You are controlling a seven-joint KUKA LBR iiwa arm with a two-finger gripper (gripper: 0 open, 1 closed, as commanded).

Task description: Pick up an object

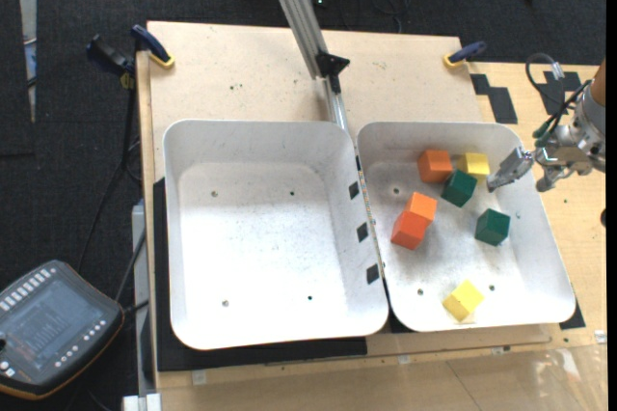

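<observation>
Pale wooden table (251, 71), two shallow white bins side by side on it. Left bin (183, 235) and right bin (554, 288) touch mid-table. Clamps (154, 47) grip both far corners.

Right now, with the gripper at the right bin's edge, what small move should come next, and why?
Probably shift the gripper a little left and down over the yellow cube, the nearest block. The gripper sits near the right bin's upper right rim with nothing visible between its fingers, while a green cube sits close beside the yellow one.
</observation>
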